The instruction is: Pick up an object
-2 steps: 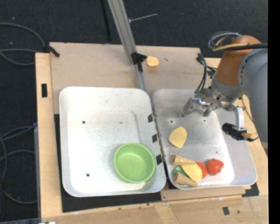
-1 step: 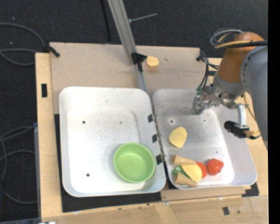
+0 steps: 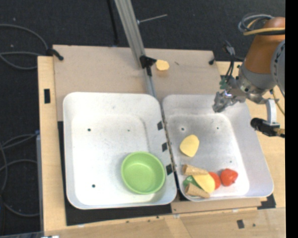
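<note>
Gripper over the right bin's far corner

I can't tell how my gripper [image 3: 221, 103] is set. It hangs above the right bin [image 3: 248, 148]; the yellow slice [image 3: 189, 145] lies mid-bin, well apart, other toys heaped near the front edge.

Both white bins [image 3: 114, 103] look like matt plastic to me, scuffed w/ dark specks. Green bowl [image 3: 143, 172]: smooth plastic, slight sheen. Red piece [image 3: 229, 176] glossy. Bench board [image 3: 99, 68] matt, cardboard-like. Slanted pole [image 3: 130, 24] = ribbed bare metal. Arm's orange band [image 3: 262, 51] glossy.
</note>
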`<action>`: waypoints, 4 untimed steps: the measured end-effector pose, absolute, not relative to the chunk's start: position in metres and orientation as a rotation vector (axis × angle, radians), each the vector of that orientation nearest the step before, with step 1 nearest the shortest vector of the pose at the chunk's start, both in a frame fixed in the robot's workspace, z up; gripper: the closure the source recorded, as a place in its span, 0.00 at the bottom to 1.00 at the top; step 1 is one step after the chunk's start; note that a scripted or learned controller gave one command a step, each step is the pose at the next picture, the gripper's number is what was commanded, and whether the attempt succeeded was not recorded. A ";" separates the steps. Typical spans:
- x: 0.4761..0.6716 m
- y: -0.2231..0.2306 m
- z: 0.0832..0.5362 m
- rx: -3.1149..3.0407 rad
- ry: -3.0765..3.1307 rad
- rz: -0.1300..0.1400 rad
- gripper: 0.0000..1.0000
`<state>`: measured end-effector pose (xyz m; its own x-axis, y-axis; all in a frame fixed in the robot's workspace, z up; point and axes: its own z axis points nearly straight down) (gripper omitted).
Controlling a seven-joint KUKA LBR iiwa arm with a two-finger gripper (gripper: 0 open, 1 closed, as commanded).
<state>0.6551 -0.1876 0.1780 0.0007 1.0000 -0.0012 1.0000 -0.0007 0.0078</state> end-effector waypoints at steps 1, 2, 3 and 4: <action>0.656 -0.189 0.226 2.214 2.220 0.007 1.00; 0.636 -0.130 0.228 2.214 2.228 0.002 1.00; 0.620 -0.071 0.226 2.214 2.230 0.002 1.00; 0.603 -0.023 0.220 2.215 2.230 0.000 1.00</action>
<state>0.6026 -0.0228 0.2200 -0.0069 1.0000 0.0010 1.0000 0.0069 -0.0009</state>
